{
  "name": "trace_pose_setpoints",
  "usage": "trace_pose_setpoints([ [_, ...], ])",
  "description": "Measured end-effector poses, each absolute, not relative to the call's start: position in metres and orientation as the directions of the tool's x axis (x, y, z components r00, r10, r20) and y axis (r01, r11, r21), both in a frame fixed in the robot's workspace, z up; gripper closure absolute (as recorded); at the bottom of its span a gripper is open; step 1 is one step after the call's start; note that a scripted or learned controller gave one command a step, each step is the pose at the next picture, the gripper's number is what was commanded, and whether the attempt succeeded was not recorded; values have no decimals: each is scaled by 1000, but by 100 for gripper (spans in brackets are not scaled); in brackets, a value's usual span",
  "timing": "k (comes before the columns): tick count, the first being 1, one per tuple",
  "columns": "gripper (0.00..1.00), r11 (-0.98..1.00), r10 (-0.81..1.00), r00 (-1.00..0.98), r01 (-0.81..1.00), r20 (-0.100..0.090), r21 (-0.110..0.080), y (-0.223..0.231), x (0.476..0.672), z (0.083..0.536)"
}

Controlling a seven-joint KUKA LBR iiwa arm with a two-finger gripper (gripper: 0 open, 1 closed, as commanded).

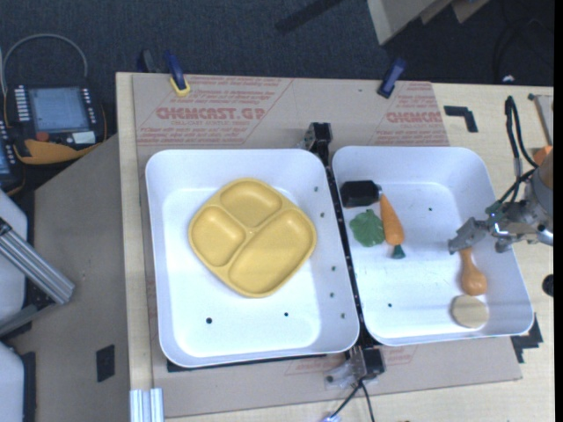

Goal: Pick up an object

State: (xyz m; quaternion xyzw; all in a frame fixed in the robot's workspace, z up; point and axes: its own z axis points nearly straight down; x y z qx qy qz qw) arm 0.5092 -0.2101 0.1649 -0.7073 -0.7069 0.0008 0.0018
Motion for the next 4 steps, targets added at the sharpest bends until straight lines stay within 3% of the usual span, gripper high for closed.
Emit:
trace_pose_setpoints([
  [1,0,0,1000,0,1000,4,-7,-200,503,108],
  [2,0,0,1000,0,1000,2,-4,-200,503,83],
  [3,100,0,1000,0,1000,0,0,-200,503,94],
  [4,100,1,1000,-1,1000,-3,6,-197,496,151],
])
